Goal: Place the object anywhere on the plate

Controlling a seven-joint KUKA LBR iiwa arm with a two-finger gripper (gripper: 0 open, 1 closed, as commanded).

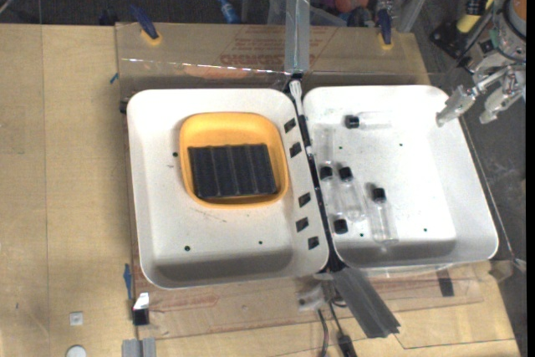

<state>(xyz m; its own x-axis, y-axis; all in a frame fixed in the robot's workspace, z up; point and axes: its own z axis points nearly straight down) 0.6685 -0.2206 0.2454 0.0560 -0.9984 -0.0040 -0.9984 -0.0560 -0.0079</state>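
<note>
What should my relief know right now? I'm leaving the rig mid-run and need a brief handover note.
Gripper: at the right bin's upper right corner, nothing seen between its fingers; open or shut unclear.
Objects: several clear vials with black caps lie in the right bin, mostly toward its left and middle.
Plate: the orange plate sits in the left bin, with a dark ribbed block on it.
Done: no vial on the plate yet.
Left: pick one vial, carry it across, set it on the plate.

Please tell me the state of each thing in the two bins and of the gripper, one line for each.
plate: flat in the left bin, carrying the dark ribbed block.
dark ribbed block: lying flat on the plate.
clear vials with black caps: scattered in the right bin, lying down.
gripper: above the right bin's far corner.
</note>
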